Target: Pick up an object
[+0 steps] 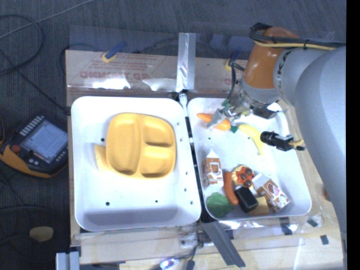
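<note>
At the far end of the right bin, your arm has its gripper low over the clutter, its tip just beside a small orange carrot-like piece and a yellow banana. You cannot tell from this angle how far apart the fingers stand, nor whether anything sits between them; the wrist hides them.

By the look of it you are at the reach-and-close step: the gripper is down at the objects, but nothing is seen lifted. The candidates nearest it are the carrot-like piece, touching or nearly touching the tip, and the banana lying just beyond toward the bin's middle. Well apart, at the near end, sit a small printed carton, a green rounded toy, a black block and another printed box, crowded together.

Next you would likely need a firm close on one piece, then a straight lift clear of the bin wall. A yellow divided tray lies in the left bin.
</note>
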`<state>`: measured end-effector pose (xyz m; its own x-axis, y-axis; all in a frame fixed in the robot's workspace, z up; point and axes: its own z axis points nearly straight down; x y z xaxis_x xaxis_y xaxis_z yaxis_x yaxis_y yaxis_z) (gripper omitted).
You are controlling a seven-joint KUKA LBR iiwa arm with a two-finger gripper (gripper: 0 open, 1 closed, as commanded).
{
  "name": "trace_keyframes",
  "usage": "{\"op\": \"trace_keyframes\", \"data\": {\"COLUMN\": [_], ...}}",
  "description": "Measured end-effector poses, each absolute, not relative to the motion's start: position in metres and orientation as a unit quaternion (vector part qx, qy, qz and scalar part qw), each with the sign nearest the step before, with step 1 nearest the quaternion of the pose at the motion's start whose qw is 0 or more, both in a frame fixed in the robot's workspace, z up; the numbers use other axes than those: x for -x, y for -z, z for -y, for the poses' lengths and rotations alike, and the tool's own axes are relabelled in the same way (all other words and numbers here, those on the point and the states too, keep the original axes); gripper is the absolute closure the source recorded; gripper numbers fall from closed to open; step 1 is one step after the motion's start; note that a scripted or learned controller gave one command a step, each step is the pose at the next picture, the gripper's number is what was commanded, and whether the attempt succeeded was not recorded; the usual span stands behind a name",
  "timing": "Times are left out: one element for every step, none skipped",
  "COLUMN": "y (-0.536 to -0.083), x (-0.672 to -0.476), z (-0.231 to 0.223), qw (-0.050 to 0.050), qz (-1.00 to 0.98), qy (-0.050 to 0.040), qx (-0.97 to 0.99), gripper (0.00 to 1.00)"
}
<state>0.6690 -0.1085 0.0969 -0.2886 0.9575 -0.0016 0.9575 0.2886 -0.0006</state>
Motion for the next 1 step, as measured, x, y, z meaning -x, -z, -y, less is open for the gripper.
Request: {"op": "trace_keyframes", "data": {"y": [-0.2039], "x": [-0.6684], "z": [0.0576], "qw": [0.000], "qz": [-0.747], "qy": [0.0010], "qx": [-0.665], "gripper": [1.00]}}
